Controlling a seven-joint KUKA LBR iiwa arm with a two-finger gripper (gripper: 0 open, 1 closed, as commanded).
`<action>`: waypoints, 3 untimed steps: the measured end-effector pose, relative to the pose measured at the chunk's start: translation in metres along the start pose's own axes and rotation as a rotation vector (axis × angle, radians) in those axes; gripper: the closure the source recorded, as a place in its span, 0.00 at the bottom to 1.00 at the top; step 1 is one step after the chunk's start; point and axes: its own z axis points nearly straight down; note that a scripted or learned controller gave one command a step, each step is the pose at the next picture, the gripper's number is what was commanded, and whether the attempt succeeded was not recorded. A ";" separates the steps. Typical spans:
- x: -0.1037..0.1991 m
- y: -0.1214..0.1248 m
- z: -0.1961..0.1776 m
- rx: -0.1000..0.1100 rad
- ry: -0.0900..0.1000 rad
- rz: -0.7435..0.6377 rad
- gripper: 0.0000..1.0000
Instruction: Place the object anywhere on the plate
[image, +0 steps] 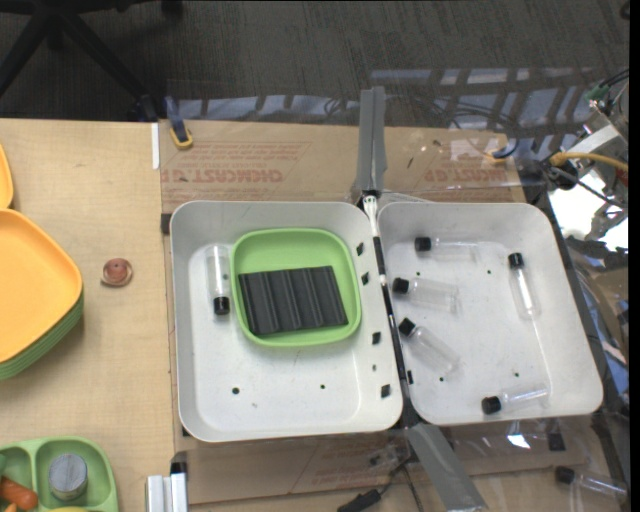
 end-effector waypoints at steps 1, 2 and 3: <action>-0.004 -0.001 -0.003 0.000 -0.001 0.069 0.00; 0.000 0.000 -0.004 -0.001 0.001 0.076 0.00; -0.001 0.000 0.001 0.000 0.002 0.167 0.00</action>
